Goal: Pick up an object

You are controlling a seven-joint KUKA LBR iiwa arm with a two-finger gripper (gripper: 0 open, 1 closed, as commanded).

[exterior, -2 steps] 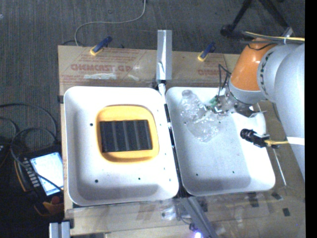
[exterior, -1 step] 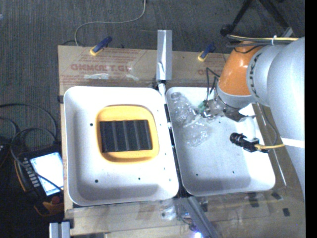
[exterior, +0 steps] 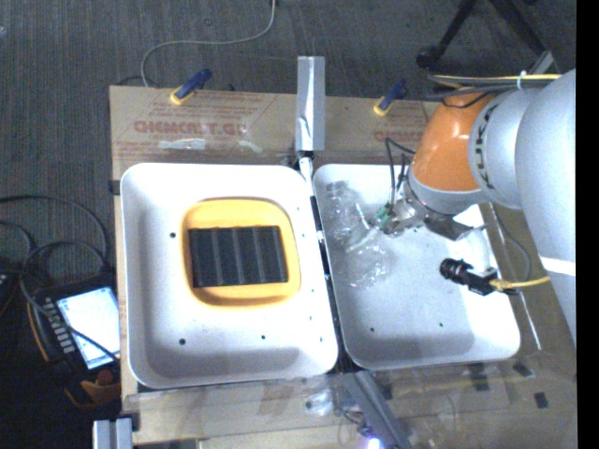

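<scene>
A crumpled clear plastic bottle (exterior: pixel 351 224) lies in the upper left part of the right bin (exterior: pixel 421 344). My gripper (exterior: pixel 391 217) reaches down from the orange-banded wrist at the bottle's right end, close against the plastic. Whether it touches or holds the bottle I cannot tell. In the left bin (exterior: pixel 150 325) sits a yellow tray-like object with a black ribbed panel (exterior: pixel 240 253), flat and apart from the gripper.
The grey arm (exterior: pixel 533 157) covers the right bin's upper right corner. A black fitting with a yellow cable (exterior: pixel 465 273) hangs over the bin's right side. A metal post (exterior: pixel 309 106) stands behind the divide between the bins.
</scene>
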